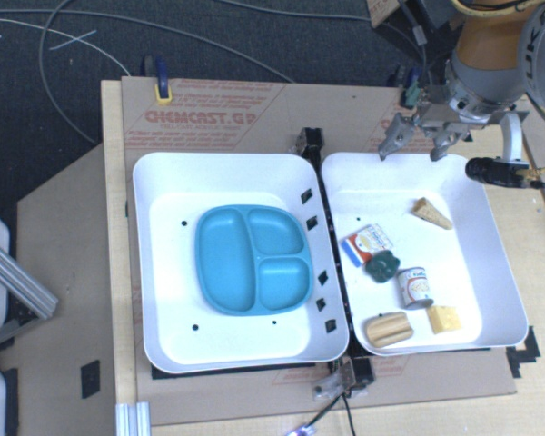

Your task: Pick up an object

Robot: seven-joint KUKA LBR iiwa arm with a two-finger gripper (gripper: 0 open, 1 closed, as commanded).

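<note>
Currently the gripper point(410, 150) hangs above the far rim of the right bin point(500, 271), near its rear left corner, with its jaws spread apart and nothing between them. Above it, the arm point(490, 34) shows its orange band and enters from the upper right. All candidate objects lie on the floor of the right bin, well apart from the jaws. A tan wedge-shaped piece point(431, 213) rests nearest the gripper, toward the rear of the bin. Further forward, a small red, white and blue packet point(365, 243) lies beside a dark green object point(382, 265), the two touching or nearly so. A small can point(416, 287) lies on its side just right of the green object. A yellow block point(444, 318) sits just in front of the can, and a tan bread-like roll point(388, 329) lies at the front, left of the block. The left bin point(163, 325) holds a blue divided plate point(253, 259) with three compartments. Both bins rest on the table point(209, 107).
</note>
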